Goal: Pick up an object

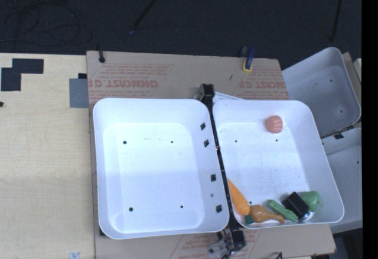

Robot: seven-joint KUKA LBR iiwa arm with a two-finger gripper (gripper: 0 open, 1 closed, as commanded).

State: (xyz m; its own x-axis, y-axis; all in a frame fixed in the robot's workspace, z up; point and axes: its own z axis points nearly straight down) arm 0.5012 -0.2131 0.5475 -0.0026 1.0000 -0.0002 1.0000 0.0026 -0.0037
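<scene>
- I see two white bins side by side on a sheet of printed cardboard (177, 77), which lies on the pale wooden bench (41, 157).
- The left bin (147, 169) shows its bare white floor with a few small dark dots on it.
- The right bin (266, 163) holds all the objects I could pick.
- A pinkish-orange ball (274, 124) sits alone near the far right corner of the right bin, well apart from the rest.
- An orange carrot-shaped piece (237, 196) lies at a slant along the near left wall of that bin, close to the seam between the bins.
- Just beside its lower end is a tan lump (261, 213), touching or nearly touching a long green piece (281, 210).
- A black block (295, 204) rests against the green piece, and a rounded green object (310, 198) sits just right of it, in the near right corner.
- A blue and yellow clamp (248, 60) grips the far edge of the cardboard.
- I cannot tell from here how the gripper stands, spread or pressed together.
</scene>
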